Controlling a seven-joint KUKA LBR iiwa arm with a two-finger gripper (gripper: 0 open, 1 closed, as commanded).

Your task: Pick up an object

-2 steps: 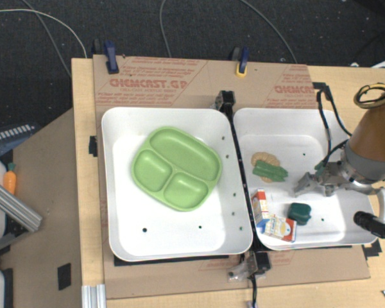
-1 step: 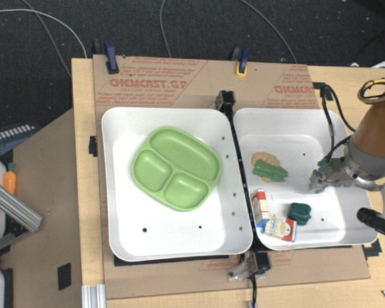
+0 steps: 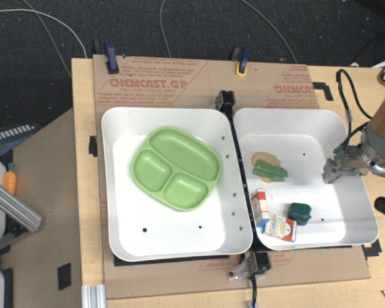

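Gripper hangs at the right bin's right wall; can't tell its state. Nearest pick: dark green block near the front edge, looks light and rigid, so pinch across its sides.

red print "CHEMCAST GP" on the cardboard sheet behind the bins, fainter repeat at right unreadable

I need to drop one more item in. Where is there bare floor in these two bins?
Left bin: bare strips run along the front wall and left wall around the green plate.
Right bin: the back, behind the green toy, is bare.
Crowded: its front left corner, with the carton and dark green block.
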